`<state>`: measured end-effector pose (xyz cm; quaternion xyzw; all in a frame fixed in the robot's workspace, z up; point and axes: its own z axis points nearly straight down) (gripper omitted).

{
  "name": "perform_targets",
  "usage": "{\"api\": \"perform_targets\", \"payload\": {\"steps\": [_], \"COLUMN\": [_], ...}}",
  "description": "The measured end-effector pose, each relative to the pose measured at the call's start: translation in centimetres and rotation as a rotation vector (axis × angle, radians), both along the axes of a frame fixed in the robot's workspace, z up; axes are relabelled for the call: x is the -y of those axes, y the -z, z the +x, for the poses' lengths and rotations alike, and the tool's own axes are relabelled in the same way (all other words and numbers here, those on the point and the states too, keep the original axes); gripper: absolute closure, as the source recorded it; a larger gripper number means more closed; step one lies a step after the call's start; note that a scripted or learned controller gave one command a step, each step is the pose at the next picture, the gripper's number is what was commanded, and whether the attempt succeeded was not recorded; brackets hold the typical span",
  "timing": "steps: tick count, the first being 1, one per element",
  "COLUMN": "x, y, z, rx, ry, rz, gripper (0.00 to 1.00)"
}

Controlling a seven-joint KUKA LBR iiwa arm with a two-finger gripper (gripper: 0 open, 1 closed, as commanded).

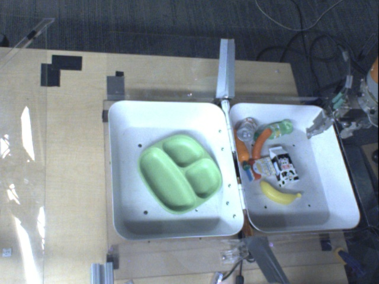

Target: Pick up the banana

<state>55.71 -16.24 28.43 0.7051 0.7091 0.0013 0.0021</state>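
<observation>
We see the banana (280, 194) lying in the right bin (331, 209), below a small carton (283, 166). Our gripper (323, 123) hovers over the bin's upper right corner, well apart from the fruit.

Claw (320, 126) hangs at the right; arm reaching leftward.
</observation>
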Motion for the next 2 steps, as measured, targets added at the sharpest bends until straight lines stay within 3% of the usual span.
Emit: {"api": "perform_targets", "payload": {"steps": [1, 2], "x": [-3.8, -4.7], "y": [16.9, 19.0], "z": [-3.8, -6.1], "rx": [-0.004, 0.025], "ry": [0.062, -0.197], "rz": [0.002, -0.014], "gripper": [0.0, 0.0]}}
